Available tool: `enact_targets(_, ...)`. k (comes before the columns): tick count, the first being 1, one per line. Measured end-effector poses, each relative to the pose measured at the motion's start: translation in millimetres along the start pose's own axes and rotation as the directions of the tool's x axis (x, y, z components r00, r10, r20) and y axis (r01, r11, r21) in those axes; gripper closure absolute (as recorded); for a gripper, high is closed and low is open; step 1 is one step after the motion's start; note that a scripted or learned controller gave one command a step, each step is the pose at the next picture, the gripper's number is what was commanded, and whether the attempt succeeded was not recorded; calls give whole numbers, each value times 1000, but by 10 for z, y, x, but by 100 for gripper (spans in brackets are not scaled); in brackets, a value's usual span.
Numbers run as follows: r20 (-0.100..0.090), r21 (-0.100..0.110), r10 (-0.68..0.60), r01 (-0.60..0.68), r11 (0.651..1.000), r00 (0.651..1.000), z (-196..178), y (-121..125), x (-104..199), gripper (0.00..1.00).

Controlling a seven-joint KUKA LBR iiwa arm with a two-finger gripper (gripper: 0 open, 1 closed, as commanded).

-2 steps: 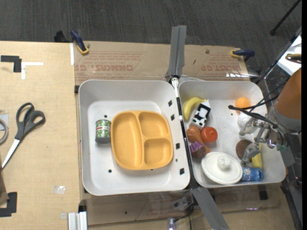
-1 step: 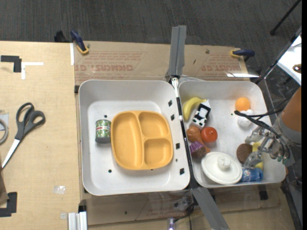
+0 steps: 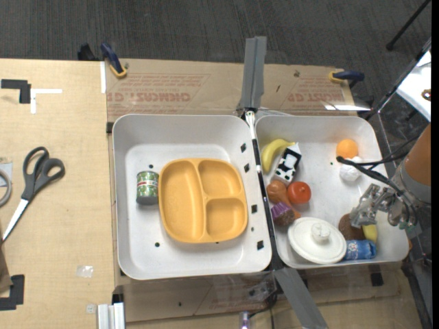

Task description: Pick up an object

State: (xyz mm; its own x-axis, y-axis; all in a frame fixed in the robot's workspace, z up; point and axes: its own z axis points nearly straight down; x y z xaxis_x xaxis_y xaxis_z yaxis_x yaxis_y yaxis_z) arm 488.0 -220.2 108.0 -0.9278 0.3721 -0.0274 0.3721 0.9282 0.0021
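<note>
We judge the pick not yet made — our gripper [image 3: 365, 211] hangs low in the right bin [image 3: 322, 125], and whether its fingers grip anything we cannot tell.

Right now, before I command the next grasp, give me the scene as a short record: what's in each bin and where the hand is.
left bin: yellow divided plate, small green can touching its left edge
right bin: banana, orange ball, tomato, white lid, blue item
hand: low over right bin's right side, near lid
grip: cannot tell
bench: scissors
</note>
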Motion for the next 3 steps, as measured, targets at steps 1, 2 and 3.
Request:
enact_targets(1, 1, 0, 0, 0, 1000, 1000, -2, 2, -2, 0)
enact_targets(2, 2, 0, 11, -11, 1000, 1000, 89, -13, 4, 0)
enact_targets(3, 3, -1, -10, 10, 1000, 1000, 88, -5, 2, 0)
